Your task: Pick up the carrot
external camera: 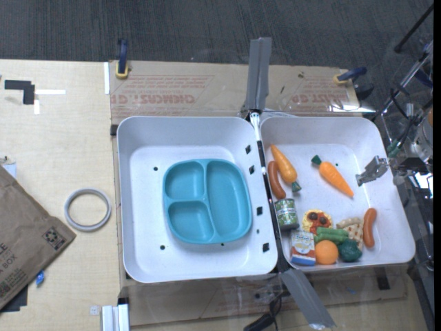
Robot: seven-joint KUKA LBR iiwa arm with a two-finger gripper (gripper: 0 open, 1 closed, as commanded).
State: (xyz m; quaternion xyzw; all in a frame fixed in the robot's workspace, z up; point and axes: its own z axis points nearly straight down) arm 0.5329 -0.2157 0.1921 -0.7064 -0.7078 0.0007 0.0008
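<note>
carrot [335,176] in rt bin [386,140] | long axis 10–4 o'clock, green top at 10 | hand [372,170] just beside, at carrot's 3 | hand state: can't tell | nothing gripped

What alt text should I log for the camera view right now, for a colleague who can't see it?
The carrot lies untouched in the right bin among other toy foods, with the gripper just to its right at the bin's edge. The left bin holds a teal divided plate, and a tape ring sits on the bench.
</note>
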